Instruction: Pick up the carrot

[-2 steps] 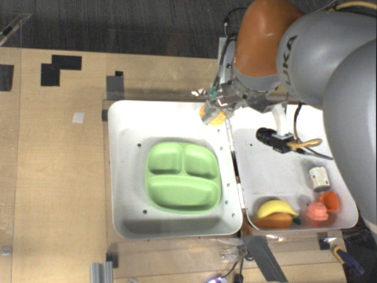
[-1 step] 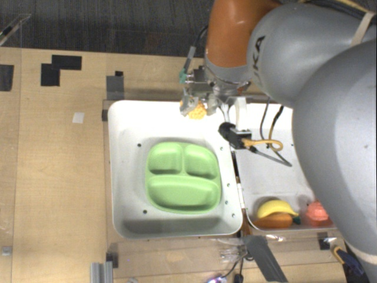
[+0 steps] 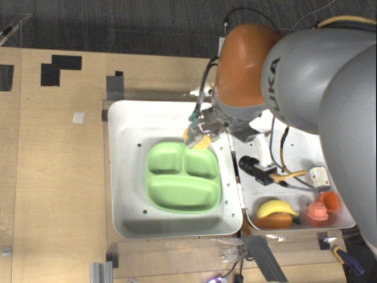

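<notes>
I see the arm (image 3: 306,81) reaching in over the left bin (image 3: 126,158), its pincer (image 3: 200,128) low at the back edge of the green divided plate (image 3: 182,178). A yellow-orange piece (image 3: 197,140) shows just under it, but I cannot tell whether the pincer is open or closed. The carrot (image 3: 277,220) lies in the right bin (image 3: 294,226), touching a banana (image 3: 275,207), with a pink item (image 3: 318,212) near them.
</notes>
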Available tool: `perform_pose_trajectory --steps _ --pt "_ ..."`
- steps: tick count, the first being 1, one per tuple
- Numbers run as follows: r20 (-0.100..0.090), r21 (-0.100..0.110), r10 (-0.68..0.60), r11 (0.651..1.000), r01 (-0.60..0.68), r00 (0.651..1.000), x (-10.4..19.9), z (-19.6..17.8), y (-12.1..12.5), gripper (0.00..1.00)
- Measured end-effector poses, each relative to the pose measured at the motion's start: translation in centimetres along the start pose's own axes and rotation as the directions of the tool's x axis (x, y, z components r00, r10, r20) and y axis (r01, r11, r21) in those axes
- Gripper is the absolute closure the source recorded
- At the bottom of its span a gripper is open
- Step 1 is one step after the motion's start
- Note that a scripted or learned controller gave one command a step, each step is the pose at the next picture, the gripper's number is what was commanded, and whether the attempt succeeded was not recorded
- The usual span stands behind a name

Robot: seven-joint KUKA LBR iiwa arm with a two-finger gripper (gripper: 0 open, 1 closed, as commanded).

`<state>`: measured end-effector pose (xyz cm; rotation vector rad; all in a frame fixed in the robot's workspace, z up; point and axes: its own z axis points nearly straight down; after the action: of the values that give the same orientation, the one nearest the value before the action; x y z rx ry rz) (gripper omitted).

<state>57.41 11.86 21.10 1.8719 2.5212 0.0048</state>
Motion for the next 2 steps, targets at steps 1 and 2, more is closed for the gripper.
perform_pose_trajectory --steps 1,2 --pt "0.001 -0.001 -0.035 0.999 0.035 0.999 -6.6 0.5 -3.2 1.0" --pt "0.001 -0.003 -0.096 0.995 0.096 0.995 -2.2 -1.2 1.0 1.0"
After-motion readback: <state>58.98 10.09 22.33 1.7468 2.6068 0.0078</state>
